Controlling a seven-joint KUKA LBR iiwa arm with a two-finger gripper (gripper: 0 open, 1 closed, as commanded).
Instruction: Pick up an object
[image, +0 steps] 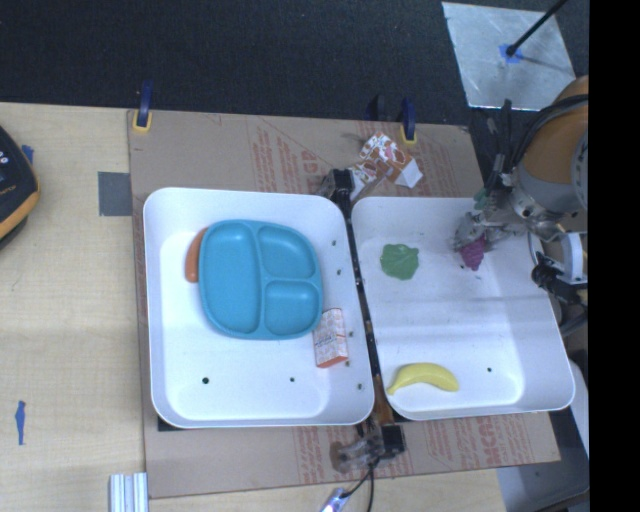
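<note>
Closed, it seems, around the purple object (471, 254): my gripper (473, 238) sits over the right bin's (520, 345) far corner, though the view is too blurred there to be certain. I should lift straight and slowly, keeping the squeeze steady, away from the green piece (400, 262) nearby.

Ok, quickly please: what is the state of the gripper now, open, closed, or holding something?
Gripper: over the right bin, at a purple object. Whether it is open, closed or holding the object cannot be told.
</note>
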